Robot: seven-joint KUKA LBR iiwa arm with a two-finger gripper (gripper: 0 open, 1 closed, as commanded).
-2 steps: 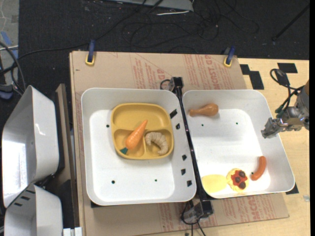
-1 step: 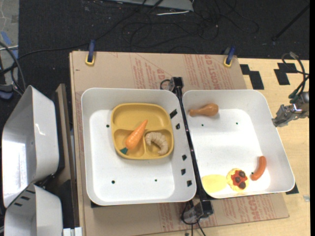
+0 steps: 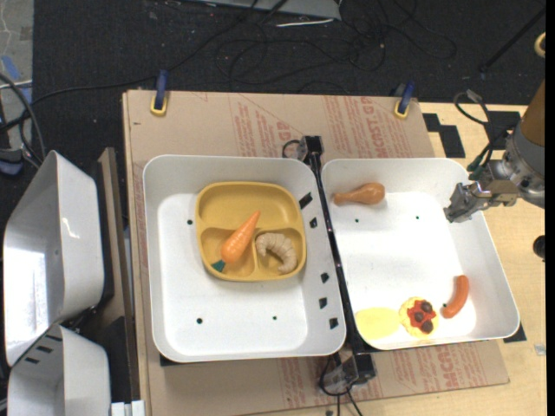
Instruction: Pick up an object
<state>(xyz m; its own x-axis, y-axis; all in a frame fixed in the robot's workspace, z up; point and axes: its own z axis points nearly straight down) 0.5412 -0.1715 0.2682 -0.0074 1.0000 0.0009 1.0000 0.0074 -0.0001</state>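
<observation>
Currently metal tool (image 3: 460, 204) over right bin rim (image 3: 486, 232), grip state unclear; glossy sausage (image 3: 455, 296) nearby

You look down from one fixed camera above the bench, tilted toward twelve o'clock, far enough back to frame both bins (image 3: 173, 232).

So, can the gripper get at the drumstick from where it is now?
Probably yes. The gripper sits at the right bin's right edge, and the drumstick lies alone near the back wall, with bare floor between them.
</observation>
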